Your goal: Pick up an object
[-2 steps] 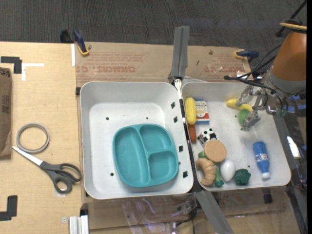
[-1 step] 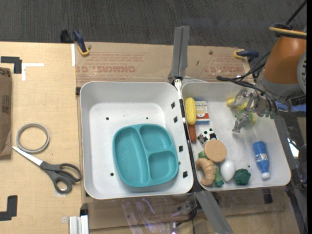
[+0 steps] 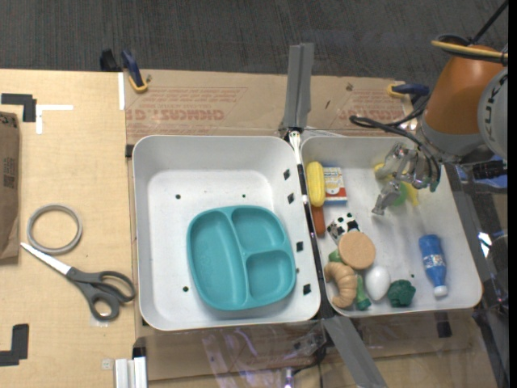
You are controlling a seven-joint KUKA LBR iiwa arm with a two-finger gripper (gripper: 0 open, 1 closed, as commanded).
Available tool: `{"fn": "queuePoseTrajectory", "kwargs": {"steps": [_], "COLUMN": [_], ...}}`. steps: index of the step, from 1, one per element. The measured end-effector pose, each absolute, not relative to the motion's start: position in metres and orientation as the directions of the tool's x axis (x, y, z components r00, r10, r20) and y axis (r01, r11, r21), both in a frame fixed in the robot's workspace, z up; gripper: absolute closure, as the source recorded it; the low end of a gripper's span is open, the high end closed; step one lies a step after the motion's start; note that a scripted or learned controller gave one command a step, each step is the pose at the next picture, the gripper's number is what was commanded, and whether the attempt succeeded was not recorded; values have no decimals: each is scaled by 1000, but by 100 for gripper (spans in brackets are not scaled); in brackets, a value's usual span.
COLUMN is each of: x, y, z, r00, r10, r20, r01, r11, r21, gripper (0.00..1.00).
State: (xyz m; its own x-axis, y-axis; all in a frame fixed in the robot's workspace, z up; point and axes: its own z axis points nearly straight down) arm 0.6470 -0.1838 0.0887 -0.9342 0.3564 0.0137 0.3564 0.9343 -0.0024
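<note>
The arm, grey with an orange band, reached in from the right over the right bin, and its gripper hung above the bin's upper middle floor, a little right of the corn cob. Something yellow showed just beside the metal fingers, but whether it sat between them could not be told, nor could the set of the claw be made out from this slanted view. In the right bin, a yellow corn cob lay along the left wall, with a small printed box touching it on the right and a reddish sausage-like piece just below. Near the bin's middle sat a small black-and-white toy, and just below it a round tan cookie. Along the lower edge lay a croissant, a white egg and a green broccoli piece, close together. A blue-and-white bottle lay on its side near the right wall, apart from the rest. The left bin held a teal divided plate with three compartments, tilted toward its lower right. On the bench to the left lay a roll of tape and, just below it, scissors with grey handles.
</note>
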Motion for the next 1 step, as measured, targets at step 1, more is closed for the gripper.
{"fn": "queuePoseTrajectory", "kwargs": {"steps": [1], "x": [606], "y": [-222], "z": [90], "r00": [-847], "r10": [532], "r20": [1], "r01": [532], "r11": [847], "r21": [-1], "gripper": [0]}}
